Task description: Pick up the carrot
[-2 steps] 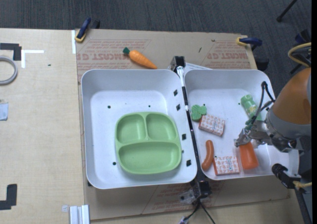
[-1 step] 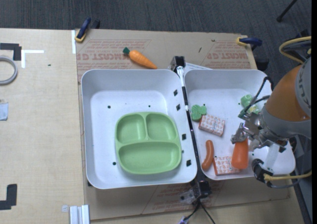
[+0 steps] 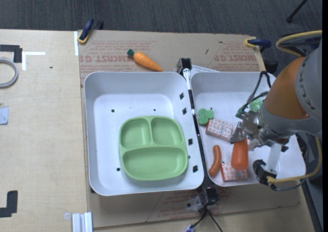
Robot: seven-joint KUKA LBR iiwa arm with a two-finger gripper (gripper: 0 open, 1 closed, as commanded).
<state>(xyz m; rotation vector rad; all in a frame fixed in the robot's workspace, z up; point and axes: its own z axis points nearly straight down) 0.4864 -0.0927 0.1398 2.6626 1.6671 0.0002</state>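
Landmark: the left bin (image 3: 97, 138), on the desk (image 3: 41, 149).
Divided plate (image 3: 152, 148): inside it.
Carrot (image 3: 145, 60): behind it, outside, on cardboard (image 3: 169, 51).
Right bin (image 3: 225, 88): touching its right side.
Sausage (image 3: 216, 160): in the right bin, nearest the left bin.
Two small boxes (image 3: 220, 129): right of the sausage.
Hand (image 3: 240, 138): over the right bin.

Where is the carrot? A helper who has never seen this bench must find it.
Start at the left white bin, the one holding the green plate. Beyond its far rim, on the brown cardboard, lies the carrot: orange, tapered, with a green stub, and outside both bins.
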